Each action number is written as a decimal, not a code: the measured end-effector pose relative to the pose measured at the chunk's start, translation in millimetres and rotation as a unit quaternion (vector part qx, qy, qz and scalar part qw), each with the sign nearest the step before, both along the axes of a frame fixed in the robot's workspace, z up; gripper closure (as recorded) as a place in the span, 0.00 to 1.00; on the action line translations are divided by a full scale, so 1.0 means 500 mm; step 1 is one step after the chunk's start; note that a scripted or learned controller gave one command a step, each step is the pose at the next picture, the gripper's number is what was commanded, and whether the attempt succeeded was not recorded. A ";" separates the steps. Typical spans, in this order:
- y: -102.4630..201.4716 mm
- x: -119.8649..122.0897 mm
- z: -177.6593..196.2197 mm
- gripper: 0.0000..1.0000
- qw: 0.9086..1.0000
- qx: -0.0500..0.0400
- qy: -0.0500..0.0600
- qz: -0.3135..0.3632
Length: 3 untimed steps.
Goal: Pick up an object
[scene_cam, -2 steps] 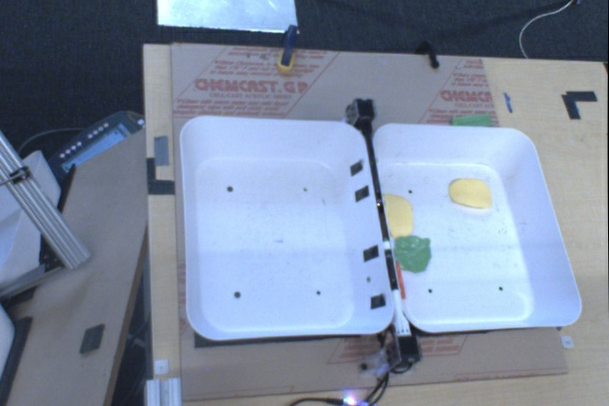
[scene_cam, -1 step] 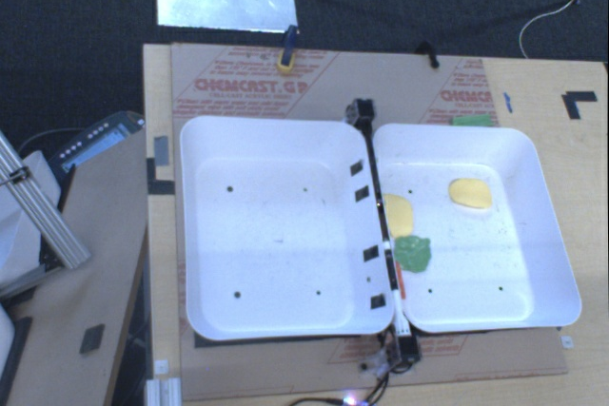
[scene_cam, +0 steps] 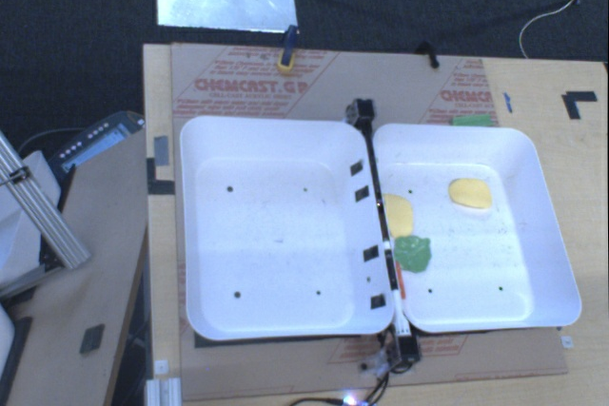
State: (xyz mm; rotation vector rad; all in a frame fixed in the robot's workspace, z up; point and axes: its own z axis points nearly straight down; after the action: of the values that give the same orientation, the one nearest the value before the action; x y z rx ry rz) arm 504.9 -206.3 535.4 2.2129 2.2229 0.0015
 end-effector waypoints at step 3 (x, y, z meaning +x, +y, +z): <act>0.000 -0.037 0.000 1.00 1.000 0.000 0.000 -0.001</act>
State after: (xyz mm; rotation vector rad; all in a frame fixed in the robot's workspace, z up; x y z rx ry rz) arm 486.6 -206.4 535.4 2.2153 2.2222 0.0017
